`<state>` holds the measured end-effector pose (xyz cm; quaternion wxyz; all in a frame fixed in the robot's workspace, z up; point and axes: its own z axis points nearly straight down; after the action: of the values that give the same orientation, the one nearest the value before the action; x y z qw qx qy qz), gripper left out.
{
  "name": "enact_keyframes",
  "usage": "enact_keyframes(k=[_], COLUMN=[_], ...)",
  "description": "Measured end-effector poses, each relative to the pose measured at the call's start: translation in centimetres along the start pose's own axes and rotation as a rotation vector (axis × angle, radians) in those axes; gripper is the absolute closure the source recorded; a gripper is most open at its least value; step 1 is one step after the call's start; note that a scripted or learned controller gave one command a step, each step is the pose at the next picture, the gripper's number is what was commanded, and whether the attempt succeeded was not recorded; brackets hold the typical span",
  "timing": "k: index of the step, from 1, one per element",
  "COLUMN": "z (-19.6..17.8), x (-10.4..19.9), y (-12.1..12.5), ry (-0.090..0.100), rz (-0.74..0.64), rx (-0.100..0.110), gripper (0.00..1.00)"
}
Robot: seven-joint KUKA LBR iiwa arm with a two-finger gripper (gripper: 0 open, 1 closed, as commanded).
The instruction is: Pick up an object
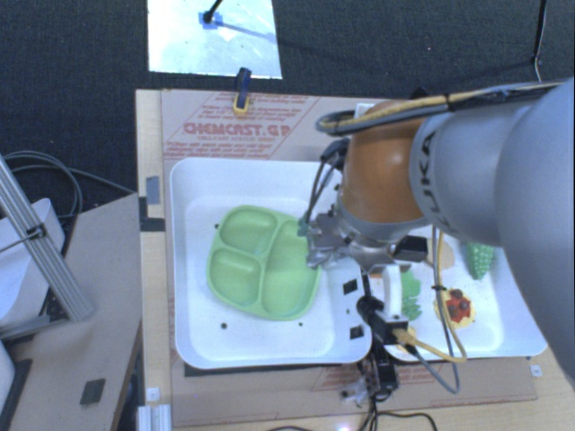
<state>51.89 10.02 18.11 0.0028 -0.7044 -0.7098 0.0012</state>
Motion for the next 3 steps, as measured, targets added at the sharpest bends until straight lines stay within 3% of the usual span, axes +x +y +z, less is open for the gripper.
enact_keyframes(k=[1, 2, 3], z=[-0.3, -8.2, -2.5], x=[-0.4, -9.0, -8.1], y=[0.2, -2.4, -3.4], ry=[-0.002, -0.005, -0.002], rz=[0.007, 0.015, 0.007], rx=[-0.006, -0.015, -0.002], gripper=[0.00, 0.00, 0.00])
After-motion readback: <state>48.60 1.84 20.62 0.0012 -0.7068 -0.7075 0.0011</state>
